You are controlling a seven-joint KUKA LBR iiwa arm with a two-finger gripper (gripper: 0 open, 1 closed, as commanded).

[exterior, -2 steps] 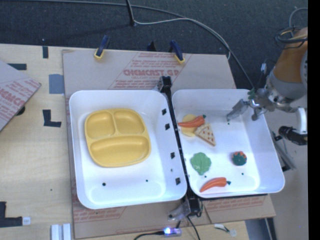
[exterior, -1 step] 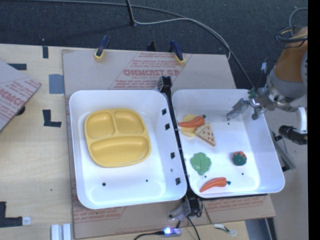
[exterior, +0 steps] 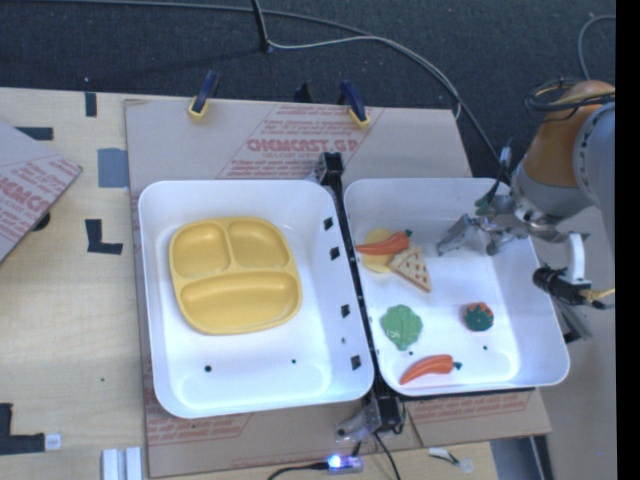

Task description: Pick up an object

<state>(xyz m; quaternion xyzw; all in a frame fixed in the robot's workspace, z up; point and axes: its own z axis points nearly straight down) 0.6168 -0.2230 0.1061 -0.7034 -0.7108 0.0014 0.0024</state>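
Note:
The right white bin (exterior: 520, 363) holds several toy foods. A red chili lies over a yellow piece (exterior: 381, 245) near its left wall. Beside that rests a tan pizza wedge (exterior: 412, 269). Lower down I see a green broccoli-like piece (exterior: 401, 325), a small red and green tomato-like piece (exterior: 478, 316) and an orange-red pepper (exterior: 427, 368). My gripper (exterior: 462, 236) hangs over the upper middle of this bin, right of the chili, with its fingers spread and nothing between them.
The left white bin (exterior: 160, 368) carries a yellow divided tray (exterior: 234, 274). A black clip strip runs between the bins. Blue and yellow clamps (exterior: 352, 103) hold the cardboard at the back. The arm (exterior: 560, 168) enters over the right bin's right edge.

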